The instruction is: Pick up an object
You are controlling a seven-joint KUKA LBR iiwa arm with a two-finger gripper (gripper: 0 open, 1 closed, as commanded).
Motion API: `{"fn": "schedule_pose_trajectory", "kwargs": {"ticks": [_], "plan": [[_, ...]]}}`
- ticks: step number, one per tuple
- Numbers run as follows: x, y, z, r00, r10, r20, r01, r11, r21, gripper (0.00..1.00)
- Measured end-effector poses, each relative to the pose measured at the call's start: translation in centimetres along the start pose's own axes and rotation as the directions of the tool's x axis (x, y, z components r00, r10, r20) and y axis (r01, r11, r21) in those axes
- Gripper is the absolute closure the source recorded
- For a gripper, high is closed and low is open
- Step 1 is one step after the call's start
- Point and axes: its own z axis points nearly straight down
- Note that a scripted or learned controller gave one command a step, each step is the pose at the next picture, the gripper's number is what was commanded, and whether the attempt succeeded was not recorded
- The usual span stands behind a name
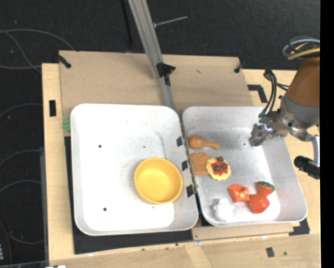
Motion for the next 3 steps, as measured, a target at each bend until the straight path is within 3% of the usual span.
{"fn": "schedule_pose_trajectory", "kwargs": {"ticks": [1, 3], "plan": [[-0.1, 0.2, -4.7, 1.0, -0.007, 0.001, 0.007, 1.0, -0.001, 1.0], [9.8, 0.2, -5.5, 1.0, -0.011, -0.002, 0.011, 1.0, 0.005, 1.0]]}}
